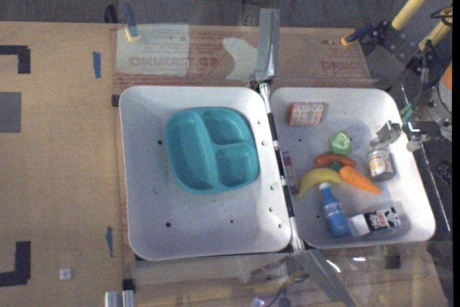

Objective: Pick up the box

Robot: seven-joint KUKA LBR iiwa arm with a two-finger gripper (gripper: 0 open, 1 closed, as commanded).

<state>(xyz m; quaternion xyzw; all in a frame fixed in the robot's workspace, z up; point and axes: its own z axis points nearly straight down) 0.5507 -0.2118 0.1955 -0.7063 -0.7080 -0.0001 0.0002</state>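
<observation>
Lying flat and untouched, the box (307,113) sits at the far-left corner of the right bin (411,158), well apart from the other items. Nearer than the box lie a green pepper (341,143), a banana (317,179), a carrot (358,180), a can (379,163) and a blue bottle (333,211). Beyond the bin's right rim, past the can, arm hardware is visible; the gripper's state cannot be told. Judgement: nothing done; approach, grasp and lift all remain.

box (307,113) print: too blurred to read | can (380,164) label: too small to tell | arm (431,127) at right bin's (413,223) right edge: cut off by frame
</observation>
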